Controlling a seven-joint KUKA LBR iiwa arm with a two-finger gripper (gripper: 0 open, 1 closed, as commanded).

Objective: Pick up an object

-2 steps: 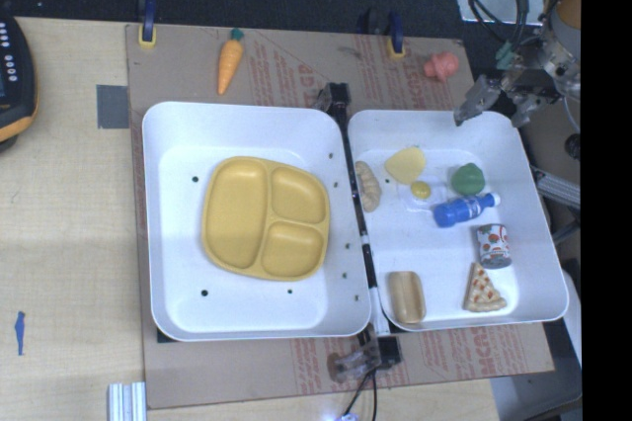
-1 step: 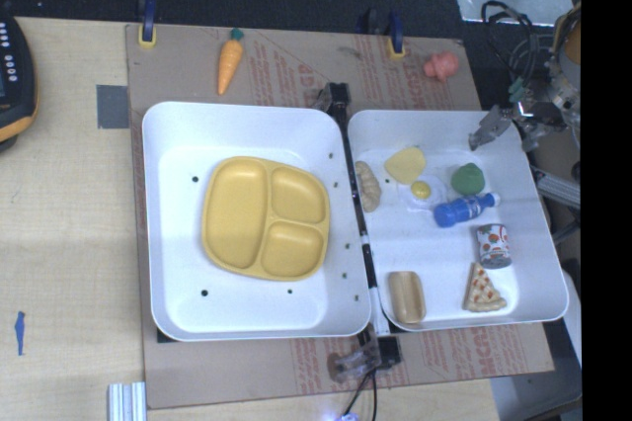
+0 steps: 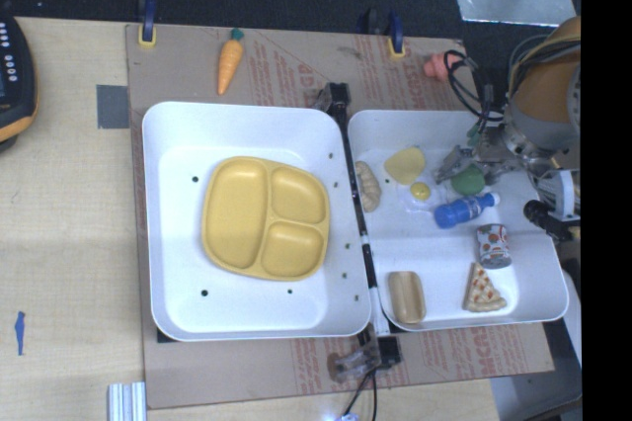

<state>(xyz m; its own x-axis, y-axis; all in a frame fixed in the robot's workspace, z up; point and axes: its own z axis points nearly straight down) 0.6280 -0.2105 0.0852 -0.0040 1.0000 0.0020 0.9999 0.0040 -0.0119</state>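
At the frame's right, the grey two-finger gripper [image 3: 464,170] hovered over a small green rounded object [image 3: 469,180] in the right white bin [image 3: 533,310]; finger spacing unclear. Descending squarely would probably help.

we note that both white bins [image 3: 168,310] look like smooth, glossy moulded plastic, the yellow divided tray [image 3: 265,216] a matt plastic, the sheet [image 3: 296,63] under the bins printed brown cardboard, the bench [image 3: 59,241] pale wood grain, and the small can [image 3: 493,246] shiny metal.
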